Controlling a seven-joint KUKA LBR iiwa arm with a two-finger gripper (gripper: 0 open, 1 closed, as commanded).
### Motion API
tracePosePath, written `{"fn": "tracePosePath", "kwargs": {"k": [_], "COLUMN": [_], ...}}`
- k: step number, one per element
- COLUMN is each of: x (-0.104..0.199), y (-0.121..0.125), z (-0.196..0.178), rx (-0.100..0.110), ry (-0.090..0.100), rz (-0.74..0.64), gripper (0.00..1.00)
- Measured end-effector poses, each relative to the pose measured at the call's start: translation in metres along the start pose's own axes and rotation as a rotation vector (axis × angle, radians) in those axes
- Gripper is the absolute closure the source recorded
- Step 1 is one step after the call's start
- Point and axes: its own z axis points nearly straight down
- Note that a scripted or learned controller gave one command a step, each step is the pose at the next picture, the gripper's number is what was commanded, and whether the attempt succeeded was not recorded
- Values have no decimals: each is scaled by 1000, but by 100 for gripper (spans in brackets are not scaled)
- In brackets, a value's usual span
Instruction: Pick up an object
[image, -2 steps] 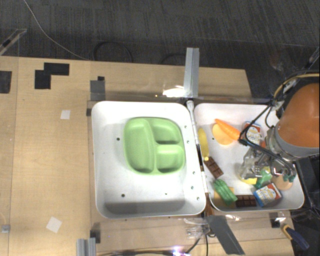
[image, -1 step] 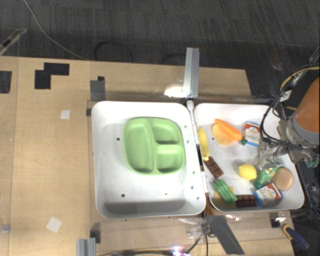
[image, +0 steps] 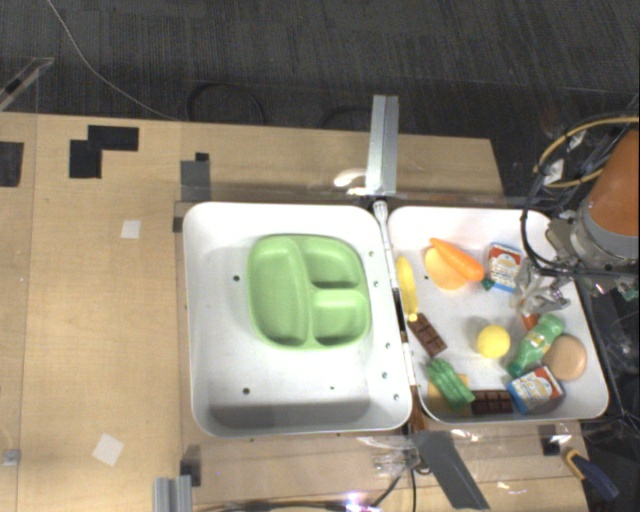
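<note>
Our pincer (image: 541, 296) hovered low in the right bin (image: 598, 408), just above the green bottle (image: 535, 345); whether it was wide or narrow, we couldn't tell. We judged a straight drop onto the bottle best, clear of the carton (image: 504, 267).

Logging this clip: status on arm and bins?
End effector low over right bin, grip unclear. Green bottle beside it, nothing seen held. Carton, lemon close by.

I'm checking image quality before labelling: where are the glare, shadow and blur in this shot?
Camera view: glare on the metal post above the bins; soft shadow along the left bin's near wall; the green tray is evenly lit; the gripper looks slightly blurred; small items in the right bin are soft-edged.
</note>
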Motion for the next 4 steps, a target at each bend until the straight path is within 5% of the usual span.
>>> {"fn": "tracePosePath", "kwargs": {"k": [1, 2, 3, 4], "x": [0, 22, 58, 60], "y": [0, 12, 30, 34], "z": [0, 63, 62, 61], "rx": [0, 4, 6, 6], "ry": [0, -6, -6, -8], "rz": [1, 18, -50, -556], "gripper": [0, 0, 0, 0]}}
